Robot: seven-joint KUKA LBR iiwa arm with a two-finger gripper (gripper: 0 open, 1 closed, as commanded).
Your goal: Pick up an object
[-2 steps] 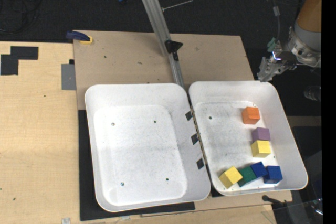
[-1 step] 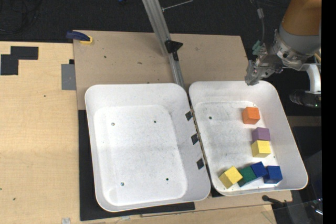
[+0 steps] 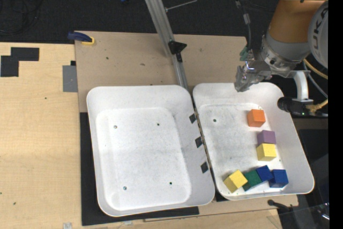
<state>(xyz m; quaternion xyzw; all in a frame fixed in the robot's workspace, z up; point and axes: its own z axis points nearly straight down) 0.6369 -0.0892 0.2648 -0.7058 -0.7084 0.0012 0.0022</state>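
The orange cube (image 3: 256,117), lying apart from the other blocks in the right bin (image 3: 225,131) and near the gripper (image 3: 244,83), whose state cannot be told, is judged light, rigid and best taken across two opposite flat faces.

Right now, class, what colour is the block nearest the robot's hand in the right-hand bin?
Orange, seen plainly in the camera view.
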